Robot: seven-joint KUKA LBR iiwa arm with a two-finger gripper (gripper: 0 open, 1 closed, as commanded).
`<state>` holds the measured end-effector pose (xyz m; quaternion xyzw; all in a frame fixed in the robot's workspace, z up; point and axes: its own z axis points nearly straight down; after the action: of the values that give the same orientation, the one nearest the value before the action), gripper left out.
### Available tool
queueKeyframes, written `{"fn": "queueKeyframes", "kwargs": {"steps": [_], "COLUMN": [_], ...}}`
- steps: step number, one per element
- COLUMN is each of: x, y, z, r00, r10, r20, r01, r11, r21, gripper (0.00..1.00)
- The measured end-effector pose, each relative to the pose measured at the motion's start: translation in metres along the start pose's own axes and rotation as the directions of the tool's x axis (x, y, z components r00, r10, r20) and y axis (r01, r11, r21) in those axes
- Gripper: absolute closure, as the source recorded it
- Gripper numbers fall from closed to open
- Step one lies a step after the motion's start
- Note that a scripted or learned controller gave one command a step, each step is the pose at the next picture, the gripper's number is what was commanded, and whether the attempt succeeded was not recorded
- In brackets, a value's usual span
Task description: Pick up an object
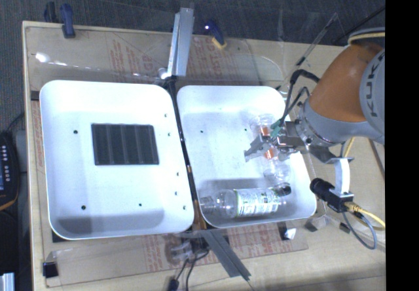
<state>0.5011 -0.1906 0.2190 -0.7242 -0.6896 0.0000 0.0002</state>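
Two shallow white bins sit side by side on the bench. The left bin [65, 126] bears a dark ribbed rectangular panel [124, 144] on its floor, a little left of its middle. The right bin [209, 113] holds the clear objects.

A clear plastic bottle [243, 202] lies on its side along the near wall of the right bin, its length running left to right. It has a pale printed label around its middle and a dark cap at its right end, close to the bin's near right corner. A second clear plastic object [260, 120], crumpled and hard to make out, lies farther back in the right half of the same bin, just beside the gripper.

The grey arm [340, 103] with its orange band reaches in from the right, over the right wall of the right bin. Its gripper [265, 145] hangs low over the bin's right half, between the far clear object and the bottle, with small orange and green parts showing at the wrist. Whether the gripper is released or clenched cannot be told: the fingers blend with the clear plastic beneath them, and nothing can be made out between them for certain.

A metal bar [180, 44] stands at the far edge where the two bins meet, and blue clamps [67, 19] grip the far edge of the bench.
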Motion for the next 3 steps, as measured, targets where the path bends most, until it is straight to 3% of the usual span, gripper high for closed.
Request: {"fn": "queueKeyframes", "kwargs": {"steps": [1, 2, 3], "x": [-0.006, -0.015, -0.015], "y": [0.035, 0.067, 0.076], "z": [0.001, 0.046, 0.042], "r00": [0.996, 0.993, 0.988], "r10": [-0.088, -0.118, -0.155], "r20": [0.001, 0.001, 0.001], "r01": [0.088, 0.118, 0.155], "r11": [0.996, 0.993, 0.988], "r21": [0.001, 0.003, -0.001], "gripper": [0.00, 0.00, 0.00]}}
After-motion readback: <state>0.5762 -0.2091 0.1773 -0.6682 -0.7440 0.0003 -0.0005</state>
